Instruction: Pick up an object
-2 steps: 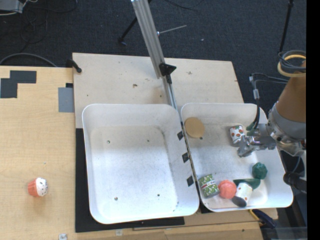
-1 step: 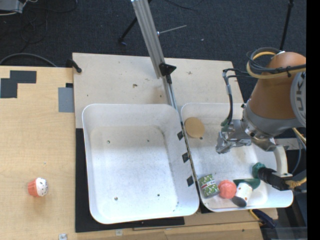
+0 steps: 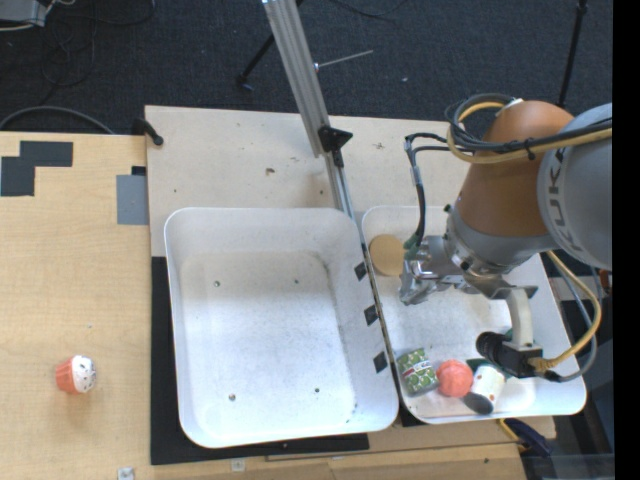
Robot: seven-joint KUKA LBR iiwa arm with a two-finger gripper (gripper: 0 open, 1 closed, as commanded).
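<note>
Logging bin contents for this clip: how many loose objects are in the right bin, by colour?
Right bin, what can be made out:
Tan round object: 1
Green packet: 1
Red-orange ball: 1
White and black object: 1
Total: 4

The gripper hangs over this bin, near the tan object.

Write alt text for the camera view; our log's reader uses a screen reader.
A grey robot arm reaches from the right, its hand low over the right white bin, above a green packet, an orange-red ball and a tan disc. A small red-and-white toy lies outside on the wooden bench.
</note>
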